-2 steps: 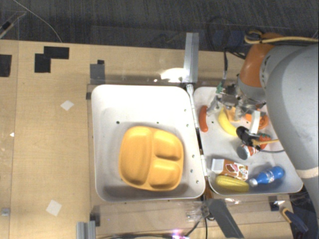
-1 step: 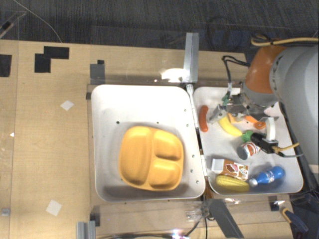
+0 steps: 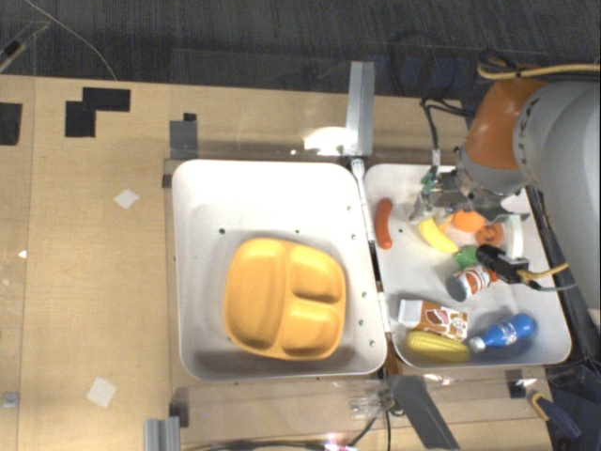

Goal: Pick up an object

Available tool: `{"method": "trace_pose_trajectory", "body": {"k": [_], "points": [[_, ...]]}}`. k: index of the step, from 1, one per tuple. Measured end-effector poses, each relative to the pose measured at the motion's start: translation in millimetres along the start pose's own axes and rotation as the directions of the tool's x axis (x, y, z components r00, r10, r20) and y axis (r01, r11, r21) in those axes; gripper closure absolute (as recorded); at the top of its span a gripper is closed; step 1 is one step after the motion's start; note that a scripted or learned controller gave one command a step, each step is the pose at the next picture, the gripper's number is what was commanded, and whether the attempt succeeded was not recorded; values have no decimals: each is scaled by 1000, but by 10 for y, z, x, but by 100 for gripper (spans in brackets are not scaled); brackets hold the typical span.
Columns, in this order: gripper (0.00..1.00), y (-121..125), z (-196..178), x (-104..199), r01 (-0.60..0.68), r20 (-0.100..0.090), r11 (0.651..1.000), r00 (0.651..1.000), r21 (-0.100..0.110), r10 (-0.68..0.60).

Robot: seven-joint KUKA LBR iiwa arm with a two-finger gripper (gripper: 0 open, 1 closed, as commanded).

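Yellow is the big tray [image 3: 285,298] with three dips that lies in the left white bin [image 3: 202,205] on the wooden counter [image 3: 84,280]. The right white bin [image 3: 554,332] holds many small toys. A red hot dog [image 3: 383,225] lies by the wall between the bins. A yellow banana [image 3: 436,234] lies in the middle, with an orange thing [image 3: 467,221] and a green thing [image 3: 468,255] just beside it. A small can [image 3: 471,282] lies on its side near them. At the front are a small snack box [image 3: 441,319], a corn cob [image 3: 436,347] and a blue bottle [image 3: 504,333]. The grey arm [image 3: 554,139] with its orange band comes in from the right. Its tool [image 3: 441,188] is low over the back of the right bin, just above the banana. I cannot tell if the tool is grasping anything or not.
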State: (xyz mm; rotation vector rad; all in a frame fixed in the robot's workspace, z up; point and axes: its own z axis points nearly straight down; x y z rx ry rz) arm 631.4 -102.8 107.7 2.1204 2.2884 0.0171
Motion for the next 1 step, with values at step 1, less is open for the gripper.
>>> {"method": "trace_pose_trajectory", "body": {"k": [1], "points": [[100, 454, -796, 561, -514, 1, 857, 858, 17, 514]]}}
